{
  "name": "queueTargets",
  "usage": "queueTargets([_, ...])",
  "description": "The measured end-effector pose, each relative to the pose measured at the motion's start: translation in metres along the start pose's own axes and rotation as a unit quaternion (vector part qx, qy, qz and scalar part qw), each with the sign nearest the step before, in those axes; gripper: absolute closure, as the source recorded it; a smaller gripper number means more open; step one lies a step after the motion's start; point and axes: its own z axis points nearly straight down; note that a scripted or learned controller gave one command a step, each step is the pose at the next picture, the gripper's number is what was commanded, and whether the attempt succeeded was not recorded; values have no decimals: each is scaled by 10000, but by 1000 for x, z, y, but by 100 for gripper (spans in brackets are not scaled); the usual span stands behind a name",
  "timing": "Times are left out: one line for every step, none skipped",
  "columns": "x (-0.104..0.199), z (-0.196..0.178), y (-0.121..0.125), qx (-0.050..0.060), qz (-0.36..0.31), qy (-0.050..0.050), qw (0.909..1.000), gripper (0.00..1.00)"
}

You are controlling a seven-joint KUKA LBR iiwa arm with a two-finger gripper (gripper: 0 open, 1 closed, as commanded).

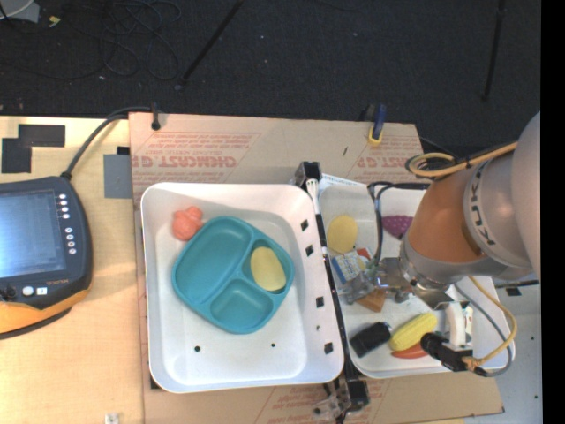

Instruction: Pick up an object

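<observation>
Reaching in over the right bin (494,365), the gripper (364,281) is seen low among the clutter; whether it is released or clenched cannot be told. Near it, a smooth yellow banana-shaped toy (413,330) is laid with its long axis running from lower left to upper right, beside a black block (370,337). A glossy teal tray (231,275) with three compartments is held in the left bin (168,325), a yellow oval (268,268) in its right compartment.
</observation>
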Motion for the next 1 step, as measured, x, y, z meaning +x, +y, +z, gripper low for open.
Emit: queueTargets([0,0,0,0,0,0,10000,0])
